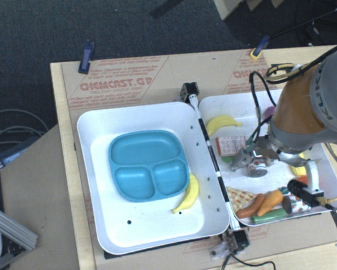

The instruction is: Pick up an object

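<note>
My gripper (249, 160) hangs low over the middle of the right bin (236, 104), just below a small red and white box (229, 144). A yellow banana (221, 123) lies at that bin's far left. Near its front edge lie a tan waffle piece (239, 196), an orange carrot (263, 202) and a green item (269, 215). A bit of a yellow thing (300, 170) peeks out beside the arm. Nothing can be seen held by the gripper.
The left bin (94, 168) holds a blue divided tray (147, 164) and a second banana (188, 195) leaning by the tray's right corner. The arm's grey and orange body (308, 109) covers the right bin's far right part.
</note>
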Controlling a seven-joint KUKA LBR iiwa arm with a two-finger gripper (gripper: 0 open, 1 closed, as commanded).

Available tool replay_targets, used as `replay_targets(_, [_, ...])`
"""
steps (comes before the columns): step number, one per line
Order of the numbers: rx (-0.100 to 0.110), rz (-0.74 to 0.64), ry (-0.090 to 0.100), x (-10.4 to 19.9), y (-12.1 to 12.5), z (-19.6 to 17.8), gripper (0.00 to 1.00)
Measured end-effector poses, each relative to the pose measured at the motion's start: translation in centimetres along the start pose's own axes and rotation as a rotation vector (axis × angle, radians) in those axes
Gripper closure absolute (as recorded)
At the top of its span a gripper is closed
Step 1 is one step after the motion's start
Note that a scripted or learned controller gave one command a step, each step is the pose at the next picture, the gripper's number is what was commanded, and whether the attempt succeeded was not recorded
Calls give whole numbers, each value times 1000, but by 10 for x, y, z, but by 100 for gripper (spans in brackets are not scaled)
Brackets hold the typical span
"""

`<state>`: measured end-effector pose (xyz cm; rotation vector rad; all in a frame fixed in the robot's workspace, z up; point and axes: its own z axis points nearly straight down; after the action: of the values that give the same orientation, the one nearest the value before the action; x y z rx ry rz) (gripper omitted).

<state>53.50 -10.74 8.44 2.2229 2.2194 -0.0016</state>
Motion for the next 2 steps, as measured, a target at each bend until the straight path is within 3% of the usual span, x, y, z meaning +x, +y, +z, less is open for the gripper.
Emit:
replay_targets(1, [-2,-1,0,-46,1,-112,0])
replay_targets(2, [2,-3,2,17,-1,-13,0])
